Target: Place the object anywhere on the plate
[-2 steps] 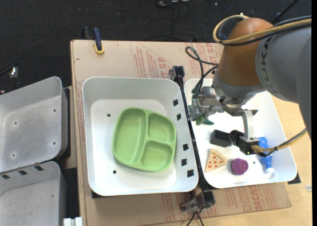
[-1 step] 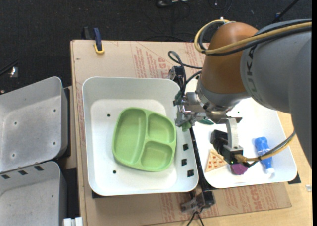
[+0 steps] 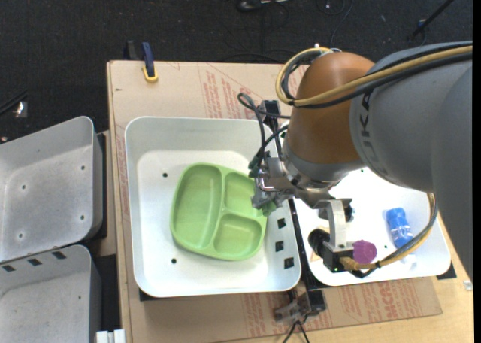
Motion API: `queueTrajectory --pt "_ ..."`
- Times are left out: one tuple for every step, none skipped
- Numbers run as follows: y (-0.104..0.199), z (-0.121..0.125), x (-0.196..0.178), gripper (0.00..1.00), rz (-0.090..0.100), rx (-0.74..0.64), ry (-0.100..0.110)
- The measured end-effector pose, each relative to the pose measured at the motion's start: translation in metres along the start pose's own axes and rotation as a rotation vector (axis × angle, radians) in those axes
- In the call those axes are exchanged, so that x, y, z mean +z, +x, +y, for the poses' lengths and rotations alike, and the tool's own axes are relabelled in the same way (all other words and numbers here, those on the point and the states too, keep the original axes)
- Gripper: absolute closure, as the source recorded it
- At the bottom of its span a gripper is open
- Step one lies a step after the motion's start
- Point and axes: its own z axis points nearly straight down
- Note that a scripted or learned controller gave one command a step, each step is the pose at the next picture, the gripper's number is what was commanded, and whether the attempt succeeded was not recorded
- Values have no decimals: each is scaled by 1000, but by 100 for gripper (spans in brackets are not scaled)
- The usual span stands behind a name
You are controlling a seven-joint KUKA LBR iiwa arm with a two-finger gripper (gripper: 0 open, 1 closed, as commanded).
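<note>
Green plate (image 3: 213, 213) lies beside the jaws (image 3: 261, 200); grip unclear.

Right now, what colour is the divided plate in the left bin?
Light green, seen clearly in the camera view: the plate lies in the left bin.

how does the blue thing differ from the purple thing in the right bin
The blue object is elongated, like a small bottle or tube, lying on its side; the purple object looks rounder and more compact. The blue one lies farther toward the right side of the right bin; the purple one sits lower and closer to the arm's hardware. Both are small and rest in the same white bin, not on the green plate.
</note>
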Motion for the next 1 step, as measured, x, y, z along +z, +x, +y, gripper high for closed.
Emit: queueTrajectory --pt "-2 1 0 0 -1 5 -2"
